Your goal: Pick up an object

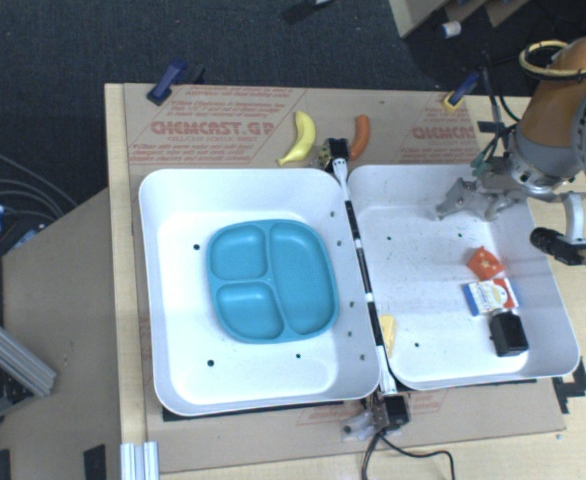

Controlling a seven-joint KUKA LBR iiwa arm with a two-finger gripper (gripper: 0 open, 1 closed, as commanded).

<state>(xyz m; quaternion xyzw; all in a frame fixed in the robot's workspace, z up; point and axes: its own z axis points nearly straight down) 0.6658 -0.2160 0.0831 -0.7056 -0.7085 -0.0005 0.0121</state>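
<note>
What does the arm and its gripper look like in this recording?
The arm is grey with an orange band above the wrist, rounded in shape. Thin dark cables run along its wrist. The gripper is grey metal, with two splayed fingers.

Two white bins side by side on the bench. Left bin (163,268) holding a blue divided plate (271,280), dead centre. Right bin (413,353) with three bits grouped around 4 o'clock: small orange-red packet (484,263), a white and blue packet (488,296) just below it, black block (508,334) lowest, near the rim. Gripper (470,198) over the right bin at about 1 o'clock, nothing visible between the fingers. Behind the bins at 12: banana (299,139) and an orange carrot-like thing (359,136).
</note>
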